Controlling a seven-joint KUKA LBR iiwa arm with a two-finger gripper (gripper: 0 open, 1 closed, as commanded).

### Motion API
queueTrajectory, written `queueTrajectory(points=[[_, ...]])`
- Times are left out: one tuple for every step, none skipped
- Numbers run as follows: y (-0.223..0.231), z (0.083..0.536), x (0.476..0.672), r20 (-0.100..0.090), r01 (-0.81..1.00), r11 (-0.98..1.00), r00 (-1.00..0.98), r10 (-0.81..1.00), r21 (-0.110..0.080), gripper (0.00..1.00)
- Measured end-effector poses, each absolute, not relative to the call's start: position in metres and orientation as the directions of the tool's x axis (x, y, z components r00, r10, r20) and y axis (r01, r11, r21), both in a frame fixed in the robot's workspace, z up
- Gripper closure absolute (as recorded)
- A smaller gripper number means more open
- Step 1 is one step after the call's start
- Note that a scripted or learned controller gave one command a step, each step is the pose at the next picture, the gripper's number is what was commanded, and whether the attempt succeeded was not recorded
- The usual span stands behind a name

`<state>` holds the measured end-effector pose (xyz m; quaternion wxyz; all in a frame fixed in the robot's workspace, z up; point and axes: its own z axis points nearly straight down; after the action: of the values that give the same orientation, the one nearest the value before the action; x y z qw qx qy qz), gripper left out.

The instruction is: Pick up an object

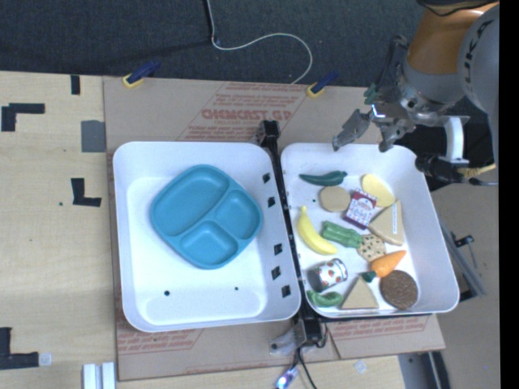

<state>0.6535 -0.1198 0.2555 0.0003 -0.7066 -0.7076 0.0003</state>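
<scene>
Plate (207,215) fills left bin (130,217); toys crowd right bin (434,233).

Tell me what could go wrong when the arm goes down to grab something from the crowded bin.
1. The toy food lies packed together: the banana sits close beside the green pickle, so the tool could close on two items or nudge one aside.
2. Flat pieces such as the brown cookie lie low on the bin floor and may slip free.
3. The tool hovers over the right bin's far rim and could clip it while descending.
</scene>
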Motion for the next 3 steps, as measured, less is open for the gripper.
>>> queueTrajectory(points=[[-0.119, 0.265, 0.654, 0.0, 1.0, 0.003, -0.003, 1.0, -0.001, 1.0], [-0.052, 0.381, 0.636, 0.001, 1.0, 0.009, -0.009, 1.0, 0.012, 1.0], [-0.016, 0.41, 0.631, 0.001, 1.0, 0.006, -0.006, 1.0, 0.003, 1.0]])
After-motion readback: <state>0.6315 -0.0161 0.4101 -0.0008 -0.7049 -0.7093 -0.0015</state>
